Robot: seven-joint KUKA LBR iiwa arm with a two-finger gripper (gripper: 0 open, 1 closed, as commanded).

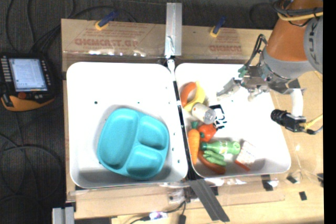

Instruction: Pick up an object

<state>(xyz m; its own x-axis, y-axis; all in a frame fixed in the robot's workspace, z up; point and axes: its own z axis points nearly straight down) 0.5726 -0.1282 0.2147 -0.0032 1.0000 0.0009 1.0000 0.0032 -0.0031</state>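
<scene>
Dark carpet with looping black cables surrounds a wooden bench (121, 39) carrying two shallow white bins side by side. Left bin (84, 81): one turquoise divided plate (134, 142), three compartments, lying toward the near side of the bin, nothing on it. Right bin (262, 134): a cluster of toy food packed along its left wall and near edge. Far end of the cluster, an orange-and-yellow fruit piece (189, 92); just nearer, a small silver-and-white can (201, 112) on its side; then a red tomato-like piece (207, 130) touching an orange carrot (193, 145) that lies along the left wall; then a green vegetable bundle (220, 149) resting across a red piece, with a small white packet (247, 153) at its right end. Right half of this bin bare white. Gripper (240, 86): above the far-right part of the right bin, well apart from the food cluster, jaws spread, nothing between them. Grey arm with orange band (286, 39) enters from the right. Left of the bench, on the floor, a handheld control pendant (26, 81) with a lit screen.
</scene>
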